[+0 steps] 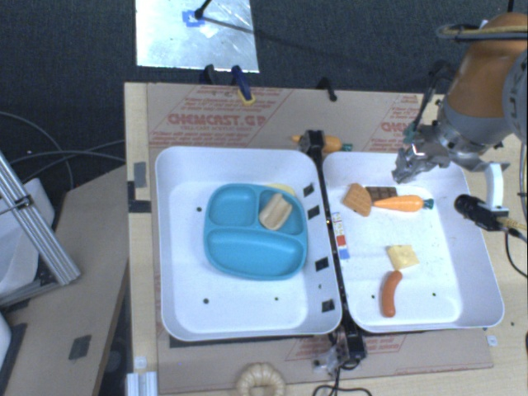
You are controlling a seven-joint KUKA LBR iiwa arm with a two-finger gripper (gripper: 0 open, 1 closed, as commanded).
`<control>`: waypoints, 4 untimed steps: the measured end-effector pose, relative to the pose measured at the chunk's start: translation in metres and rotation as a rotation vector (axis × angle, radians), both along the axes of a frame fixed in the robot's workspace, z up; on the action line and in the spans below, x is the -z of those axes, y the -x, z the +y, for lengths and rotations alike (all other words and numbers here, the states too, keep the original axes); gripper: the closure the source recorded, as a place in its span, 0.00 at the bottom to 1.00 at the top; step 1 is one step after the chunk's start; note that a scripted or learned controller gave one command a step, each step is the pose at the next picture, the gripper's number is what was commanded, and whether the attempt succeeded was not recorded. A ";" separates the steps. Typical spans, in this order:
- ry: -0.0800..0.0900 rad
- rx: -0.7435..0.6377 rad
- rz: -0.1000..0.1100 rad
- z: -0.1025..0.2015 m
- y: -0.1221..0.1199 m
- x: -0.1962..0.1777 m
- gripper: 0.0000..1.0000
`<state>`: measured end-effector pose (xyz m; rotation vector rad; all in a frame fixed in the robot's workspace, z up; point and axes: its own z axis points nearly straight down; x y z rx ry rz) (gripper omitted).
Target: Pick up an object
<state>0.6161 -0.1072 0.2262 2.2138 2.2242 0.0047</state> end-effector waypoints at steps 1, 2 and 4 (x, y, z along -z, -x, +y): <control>-0.002 -0.003 0.005 0.039 0.042 -0.008 1.00; -0.002 0.000 0.008 0.061 0.084 0.009 1.00; 0.000 0.003 0.001 0.062 0.085 -0.007 1.00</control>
